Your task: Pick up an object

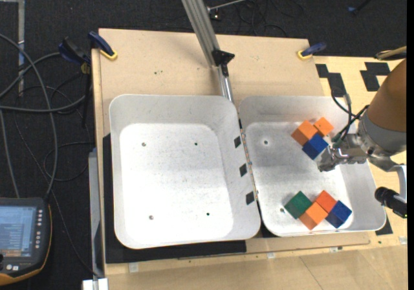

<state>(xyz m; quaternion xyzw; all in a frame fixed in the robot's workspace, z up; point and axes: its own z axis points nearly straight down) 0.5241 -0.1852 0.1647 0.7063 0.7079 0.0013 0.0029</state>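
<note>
In the right bin (272, 172) two orange cubes (304, 133) (323, 126) and a blue cube (315, 145) cluster near the far right side. Closer to the front lie a green cube (298, 204), two orange cubes (314, 215) (325, 202) and a blue cube (339, 213). My gripper (328, 160) hangs low in the right bin, just right of and below the upper blue cube, close beside it. No cube shows between its fingers.
The left bin (129, 120) sits beside the right one, with black clips along the shared rim. A slanted metal pole (197, 13) crosses from the top. Clamps sit at the board's back corners, and cables and a tablet lie off the left.
</note>
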